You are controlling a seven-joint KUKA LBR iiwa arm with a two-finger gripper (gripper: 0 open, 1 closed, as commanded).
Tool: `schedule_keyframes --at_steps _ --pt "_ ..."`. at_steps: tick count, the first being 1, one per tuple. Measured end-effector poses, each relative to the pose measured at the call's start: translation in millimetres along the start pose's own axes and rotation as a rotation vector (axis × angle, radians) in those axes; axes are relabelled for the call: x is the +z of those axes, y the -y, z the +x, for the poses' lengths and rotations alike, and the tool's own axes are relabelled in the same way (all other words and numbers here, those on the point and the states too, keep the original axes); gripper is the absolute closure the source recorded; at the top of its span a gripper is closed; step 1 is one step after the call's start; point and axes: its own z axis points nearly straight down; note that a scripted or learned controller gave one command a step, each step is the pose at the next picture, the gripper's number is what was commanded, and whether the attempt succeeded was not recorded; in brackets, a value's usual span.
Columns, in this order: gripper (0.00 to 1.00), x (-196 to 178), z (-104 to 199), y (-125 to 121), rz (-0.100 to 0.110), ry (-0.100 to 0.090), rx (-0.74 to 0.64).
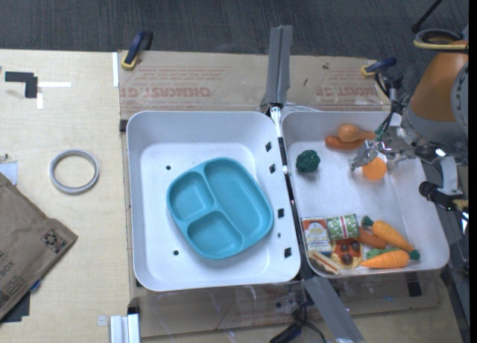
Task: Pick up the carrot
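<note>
Two orange carrots with green tops lie in the front right corner of the right bin (432,207). One carrot (389,235) lies at a slant, the other (385,260) lies flat just in front of it. My gripper (378,153) hangs over the back right part of the same bin, well behind the carrots. It is directly over a small round orange fruit (374,170). Whether it touches that fruit cannot be told from here.
Also in the right bin are a green broccoli piece (308,160), an orange pear-shaped toy (347,136) and a printed food packet (332,238) next to the carrots. The left bin (149,185) holds a blue divided plate (218,206). A tape ring (74,171) lies on the bench.
</note>
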Motion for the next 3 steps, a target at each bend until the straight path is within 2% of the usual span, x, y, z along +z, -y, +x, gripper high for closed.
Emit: schedule_keyframes --at_steps 1,2,3 --pt "1.00 -9 0 0 -0.001 0.001 -0.001" --pt "1.00 -98 78 -19 0.000 0.000 0.026" --pt "1.00 -135 199 -44 0.001 0.000 0.093"
